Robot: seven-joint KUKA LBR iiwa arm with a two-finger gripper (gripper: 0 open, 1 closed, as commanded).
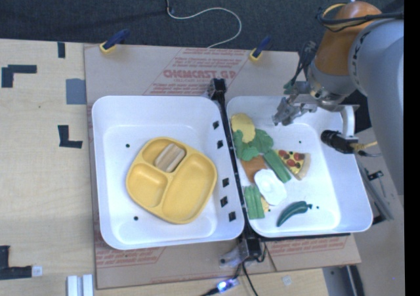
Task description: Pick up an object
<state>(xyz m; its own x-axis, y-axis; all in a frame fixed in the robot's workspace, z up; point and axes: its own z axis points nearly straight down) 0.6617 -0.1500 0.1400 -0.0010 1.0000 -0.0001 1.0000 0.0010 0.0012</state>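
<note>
Toys crowd the left side of the right-hand shallow white bin (328, 212). The dark metal two-finger gripper (286, 116) hangs over its far part, nothing between its tips; how wide it stands I cannot tell. Nearest lies the yellow plastic corn cob (242, 126), just left of the gripper, long axis running near to far.

arm: grey, orange band set above and right of the gripper (286, 116) | wrist: angled down-left | finger state: not discerned | load: none seen held
</note>
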